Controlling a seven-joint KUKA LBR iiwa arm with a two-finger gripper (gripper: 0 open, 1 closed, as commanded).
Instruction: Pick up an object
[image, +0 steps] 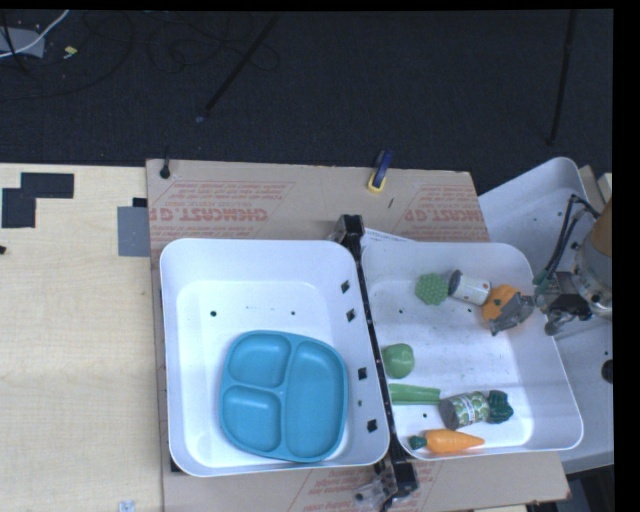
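Note:
The right bin (548, 395) holds several small items. A green knobbly piece (432, 289), a white cylinder (468, 288) and a small orange piece (499, 297) lie in a row near its far side. Lower down lie a round green fruit (397, 359), a long green pod (413, 393), a small bottle with a green label (477, 408) and an orange carrot (452, 441). My gripper (537, 315) hangs over the bin's right rim. Its fingers stand apart with nothing between them, and the left finger (514, 314) is right beside the orange piece.
The left bin (190, 300) holds a blue divided plate (283, 395). A black divider (362, 330) runs between the bins. Both sit on cardboard (260, 205), with a blue-and-yellow clip (379, 172) at its far edge. The arm enters from the right edge.

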